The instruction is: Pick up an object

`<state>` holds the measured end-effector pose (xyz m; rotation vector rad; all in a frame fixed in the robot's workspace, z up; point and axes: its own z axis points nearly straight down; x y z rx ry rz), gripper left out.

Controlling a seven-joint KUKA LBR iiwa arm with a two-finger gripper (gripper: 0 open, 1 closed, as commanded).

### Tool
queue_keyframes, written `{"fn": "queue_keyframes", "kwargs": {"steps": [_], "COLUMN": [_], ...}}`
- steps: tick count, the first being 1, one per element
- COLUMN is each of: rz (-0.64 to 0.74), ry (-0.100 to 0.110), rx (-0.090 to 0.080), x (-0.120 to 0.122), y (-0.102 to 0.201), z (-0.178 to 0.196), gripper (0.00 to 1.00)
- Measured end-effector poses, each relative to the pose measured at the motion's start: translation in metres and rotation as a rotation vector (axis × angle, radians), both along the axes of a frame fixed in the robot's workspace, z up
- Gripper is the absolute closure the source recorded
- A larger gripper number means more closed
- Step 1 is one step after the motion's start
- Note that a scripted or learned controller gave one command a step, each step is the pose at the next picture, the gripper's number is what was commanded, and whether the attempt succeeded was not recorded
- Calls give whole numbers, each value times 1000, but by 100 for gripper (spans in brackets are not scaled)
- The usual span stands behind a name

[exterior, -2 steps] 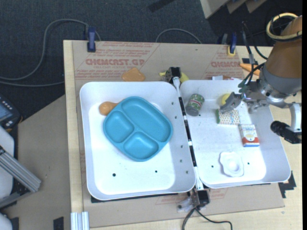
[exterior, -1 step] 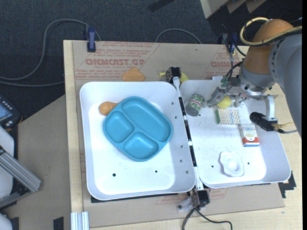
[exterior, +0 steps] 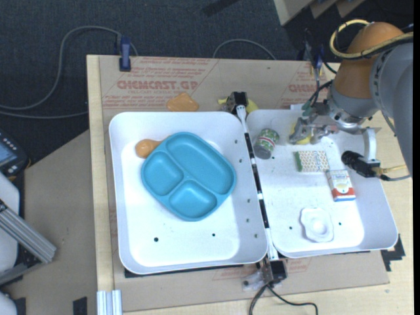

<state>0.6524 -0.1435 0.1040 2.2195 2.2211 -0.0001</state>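
Far to the left of my gripper [exterior: 307,131], the left white bin [exterior: 131,228] holds a blue plastic divided plate [exterior: 188,174] with three compartments, lying near the bin's middle. An orange rounded object [exterior: 145,147] pokes out from under the plate's upper-left edge, touching it.

Closer to me, the right white bin [exterior: 367,231] starts at the black clips [exterior: 257,189] joining the two bins. Just left of my gripper and slightly below it lies a small green-labelled can [exterior: 266,142] on its side, near the bin's left wall. Below my gripper — a little to the right — a flat green-and-white patterned packet [exterior: 311,161] lies on the bin floor. Further right and lower sits a small red-and-white carton [exterior: 340,185], well apart from my gripper. Lowest of all, a white fried-egg-shaped toy [exterior: 317,224] rests near the bin's front edge.

My gripper hangs over the upper part of the right bin, between the can and the packet — I cannot tell how it is set, and nothing is seen in its grasp. My grey arm with its orange band [exterior: 362,61] reaches in from the upper right.
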Motion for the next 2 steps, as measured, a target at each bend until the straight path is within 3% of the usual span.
{"fn": "queue_keyframes", "kwargs": {"steps": [1, 2], "rz": [7, -5], "ry": [-6, 11], "rx": [4, 1], "x": [-27, -54], "y": [76, 33], "z": [87, 7], "gripper": [100, 100]}}
